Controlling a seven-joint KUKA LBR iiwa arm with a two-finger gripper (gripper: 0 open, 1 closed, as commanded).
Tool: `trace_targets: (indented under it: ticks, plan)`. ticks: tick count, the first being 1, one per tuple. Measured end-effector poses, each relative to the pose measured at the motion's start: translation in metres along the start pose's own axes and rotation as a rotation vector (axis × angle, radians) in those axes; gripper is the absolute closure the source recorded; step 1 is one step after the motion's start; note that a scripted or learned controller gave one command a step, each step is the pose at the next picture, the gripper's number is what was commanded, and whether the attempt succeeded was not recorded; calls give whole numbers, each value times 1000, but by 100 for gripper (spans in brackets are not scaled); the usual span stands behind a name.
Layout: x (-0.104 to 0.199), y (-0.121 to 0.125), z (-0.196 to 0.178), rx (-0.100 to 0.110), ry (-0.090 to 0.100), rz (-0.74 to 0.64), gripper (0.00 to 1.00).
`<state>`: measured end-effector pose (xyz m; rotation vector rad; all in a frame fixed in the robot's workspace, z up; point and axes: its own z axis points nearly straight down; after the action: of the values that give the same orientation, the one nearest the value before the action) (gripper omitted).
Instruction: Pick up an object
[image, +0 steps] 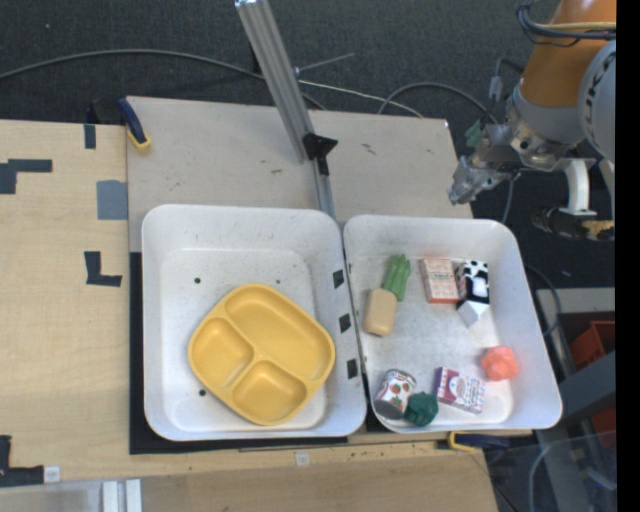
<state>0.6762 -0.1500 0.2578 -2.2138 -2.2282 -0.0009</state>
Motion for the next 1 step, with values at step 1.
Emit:
trace_targets:
  ticks: [1]
  plan:
    - [56,-10,13,3,1,0,100]
